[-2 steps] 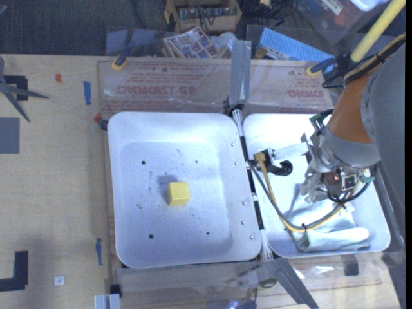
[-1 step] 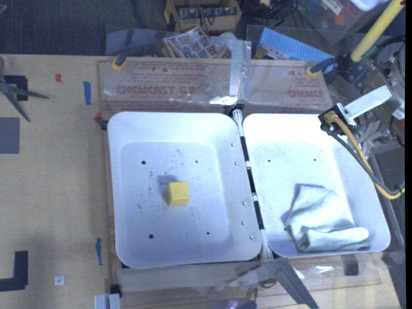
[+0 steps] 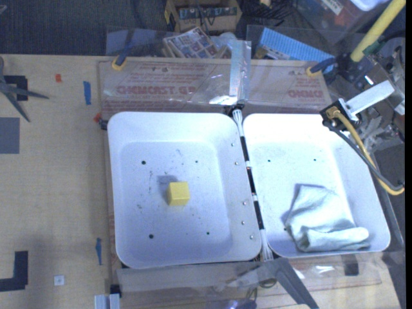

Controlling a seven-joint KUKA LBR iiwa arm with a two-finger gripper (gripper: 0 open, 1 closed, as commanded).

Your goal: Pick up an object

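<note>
Yellow cube [image 3: 178, 193], small, sits flat near centre of left bin [image 3: 129, 134], lower-left of frame. White cloth [image 3: 322, 227], crumpled, lower-right corner of right bin [image 3: 283, 131].

Red lettering is printed on the clear plastic sheet [image 3: 174, 85] behind the two bins — it is blurred and appears mirrored, so no word can be made out with certainty. Nothing else legible is seen.

Two white bins [image 3: 129, 134] sit on a wooden bench [image 3: 51, 192].
</note>
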